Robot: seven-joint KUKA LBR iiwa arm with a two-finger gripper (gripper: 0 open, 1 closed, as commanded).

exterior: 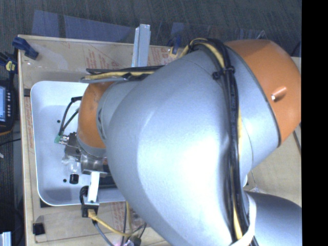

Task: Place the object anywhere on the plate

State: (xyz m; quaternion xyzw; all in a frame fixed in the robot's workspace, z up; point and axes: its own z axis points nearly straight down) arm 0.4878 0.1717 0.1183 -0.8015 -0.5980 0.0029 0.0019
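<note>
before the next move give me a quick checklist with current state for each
1. Arm over the left bin: ok, its wrist end sits low above the bin.
2. Gripper position: ok, near the bin's front left part.
3. Finger state: cannot tell.
4. Object held: cannot tell, the arm hides that area.
5. Plate located: cannot tell, the arm covers most of the bench.
</note>
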